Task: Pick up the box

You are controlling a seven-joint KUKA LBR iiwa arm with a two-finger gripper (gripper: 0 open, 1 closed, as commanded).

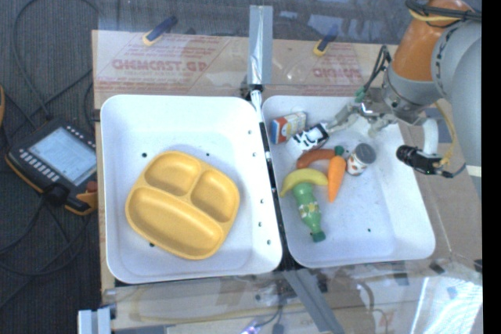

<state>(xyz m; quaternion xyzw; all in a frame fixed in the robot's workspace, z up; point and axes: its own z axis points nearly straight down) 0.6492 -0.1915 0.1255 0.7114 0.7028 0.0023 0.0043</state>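
White right bin (391, 235) holds the small box (286, 126) at its far-left corner, beside a black-and-white item (313, 136). The gripper (362, 120) hangs well right of the box; whether it grips anything, I cannot tell.

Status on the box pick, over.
Gripper low at right bin's back, nothing visibly held. Box in back-left corner, untouched. Black-and-white toy between them.
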